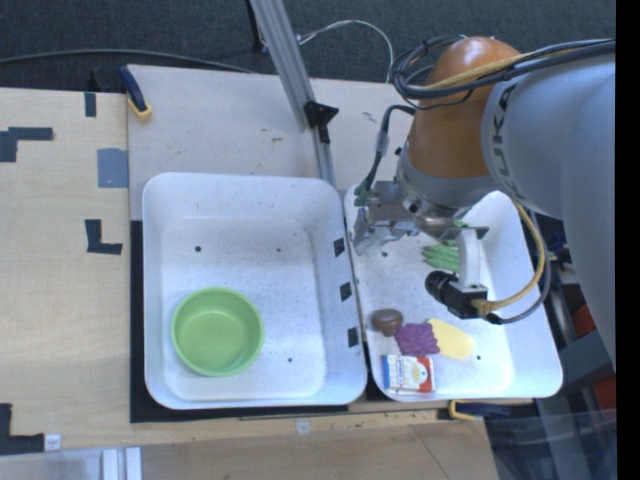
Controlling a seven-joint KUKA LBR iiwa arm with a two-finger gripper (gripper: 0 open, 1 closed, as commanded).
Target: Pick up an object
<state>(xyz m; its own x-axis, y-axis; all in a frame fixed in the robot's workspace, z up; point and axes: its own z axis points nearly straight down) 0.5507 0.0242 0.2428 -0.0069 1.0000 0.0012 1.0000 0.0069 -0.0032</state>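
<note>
Two white bins (170,208); hand (375,230) over right bin, green bowl (217,330) left.

Arm (500,118) low (orange band up)

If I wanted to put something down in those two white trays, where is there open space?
The left tray is mostly bare: its whole upper half and right side, away from the green bowl in its lower left corner. The right tray is crowded: the claw above, then a brown lump, purple toy, yellow piece and small carton.
</note>
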